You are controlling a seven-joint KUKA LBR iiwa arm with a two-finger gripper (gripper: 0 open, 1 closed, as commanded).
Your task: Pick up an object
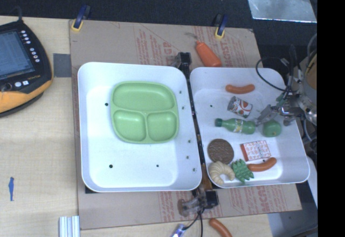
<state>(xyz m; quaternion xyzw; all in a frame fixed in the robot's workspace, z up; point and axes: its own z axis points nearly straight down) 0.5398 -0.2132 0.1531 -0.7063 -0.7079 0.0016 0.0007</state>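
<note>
My gripper (276, 116) reaches in from the right over the right side of the right bin (213, 81). It is open, with nothing between its fingers. A round green fruit (272, 130) lies just below the fingertips. To its left a green bottle (235, 125) lies on its side, with a small red and white can (239, 106) above it. An orange sausage (240, 89) lies near the bin's far wall.
Near the right bin's front lie a brown cookie (220, 150), a red card (254, 151), a second sausage (262, 164), a croissant (221, 172) and a green leafy toy (242, 171). The left bin (94, 139) holds a green divided plate (144, 111). An orange carrot (207, 54) lies behind the bins.
</note>
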